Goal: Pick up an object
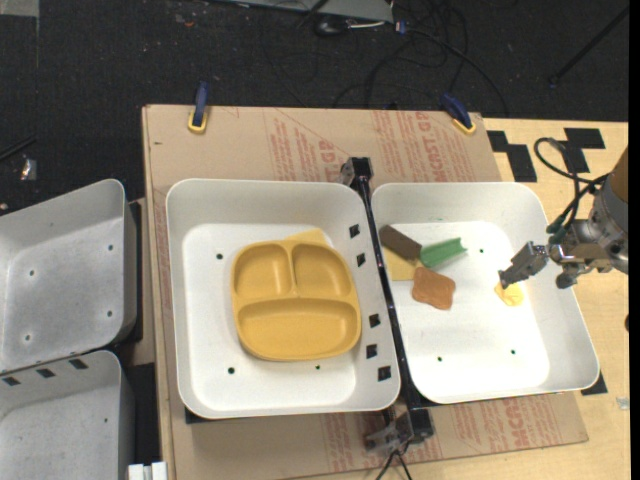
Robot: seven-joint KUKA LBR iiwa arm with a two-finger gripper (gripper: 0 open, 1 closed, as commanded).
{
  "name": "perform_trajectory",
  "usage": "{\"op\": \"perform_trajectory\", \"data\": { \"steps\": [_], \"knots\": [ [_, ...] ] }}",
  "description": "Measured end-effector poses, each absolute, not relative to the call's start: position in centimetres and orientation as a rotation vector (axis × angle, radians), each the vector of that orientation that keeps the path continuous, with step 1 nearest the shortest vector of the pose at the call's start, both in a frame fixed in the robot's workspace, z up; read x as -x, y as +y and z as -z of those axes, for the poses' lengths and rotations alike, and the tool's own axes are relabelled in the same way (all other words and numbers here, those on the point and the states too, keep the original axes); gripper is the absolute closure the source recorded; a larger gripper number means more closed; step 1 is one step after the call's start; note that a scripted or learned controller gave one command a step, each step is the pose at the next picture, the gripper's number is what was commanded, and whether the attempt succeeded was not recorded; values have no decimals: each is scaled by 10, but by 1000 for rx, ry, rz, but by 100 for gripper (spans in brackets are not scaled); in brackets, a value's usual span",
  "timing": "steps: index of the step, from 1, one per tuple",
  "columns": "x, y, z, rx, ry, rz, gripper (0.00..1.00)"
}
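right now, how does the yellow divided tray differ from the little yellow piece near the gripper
The divided tray is far larger, taking up much of the left bin; the small yellow piece is tiny and lies in the right bin. The tray has three moulded compartments; the piece is a plain lump. The tray sits far from the gripper; the piece lies right by it. Both are yellow and rest on a bin floor.
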State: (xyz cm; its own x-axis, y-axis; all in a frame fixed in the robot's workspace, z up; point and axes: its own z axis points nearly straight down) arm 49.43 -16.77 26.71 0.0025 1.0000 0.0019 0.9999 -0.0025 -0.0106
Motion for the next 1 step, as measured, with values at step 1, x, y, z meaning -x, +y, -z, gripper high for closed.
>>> {"op": "perform_trajectory", "data": {
  "steps": [1],
  "knots": [
    [-496, -167, -272, 2221, -2222, -1, 0]
  ]
}}
